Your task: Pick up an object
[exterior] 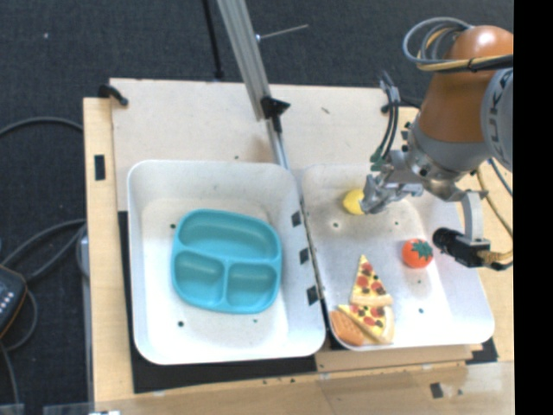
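Two shallow white bins are seen side by side on the worktop (199, 128), viewed from above at a slant. In the left bin (147, 318) a turquoise divided tray (226, 261) with three compartments is laid flat near the middle. In the right bin (458, 314) several toy foods are scattered: a small yellow object (352, 201) lies toward the far left part of the bin, a red tomato-like toy (417, 253) with a green top is placed further right and nearer the camera, and a pizza slice (370, 285) is set near the front, with its point directed away from the camera. Just below the slice, a second pizza-like piece (359, 325) is found against the bin's front left corner, touching or overlapping the slice. The arm (454, 102) is reached in from the right, and its end effector (373, 199) is lowered just beside the yellow object, at that object's right edge. Whether contact is made cannot be told, and whether the end effector is wide or narrow cannot be told from this angle; nothing is visibly held. A slanted metal rail (246, 46) is mounted behind the bins, and dark cables (34, 232) are trailed over the floor at the left.
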Available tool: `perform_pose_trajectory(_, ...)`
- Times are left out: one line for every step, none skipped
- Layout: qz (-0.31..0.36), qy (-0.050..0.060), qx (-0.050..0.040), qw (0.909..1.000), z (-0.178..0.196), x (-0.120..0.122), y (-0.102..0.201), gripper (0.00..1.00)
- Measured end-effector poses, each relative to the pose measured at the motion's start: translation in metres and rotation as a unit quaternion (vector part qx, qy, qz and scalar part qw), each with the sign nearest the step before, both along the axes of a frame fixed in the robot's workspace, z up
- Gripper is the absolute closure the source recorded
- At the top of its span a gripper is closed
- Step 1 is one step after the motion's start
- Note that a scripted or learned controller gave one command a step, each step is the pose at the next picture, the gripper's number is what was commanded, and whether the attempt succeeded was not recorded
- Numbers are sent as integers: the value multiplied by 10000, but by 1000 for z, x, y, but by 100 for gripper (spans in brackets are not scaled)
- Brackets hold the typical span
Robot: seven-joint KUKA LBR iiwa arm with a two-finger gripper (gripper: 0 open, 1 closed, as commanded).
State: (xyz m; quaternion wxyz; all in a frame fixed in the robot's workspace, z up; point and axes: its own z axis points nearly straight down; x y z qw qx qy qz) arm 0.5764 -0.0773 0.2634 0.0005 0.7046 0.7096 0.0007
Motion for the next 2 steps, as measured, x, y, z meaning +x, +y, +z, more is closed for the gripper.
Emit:
perform_pose_trajectory(-8,13,1,10000,-14,11,44,100)
perform_pose_trajectory(0,-3,3,10000,-7,28,91,100)
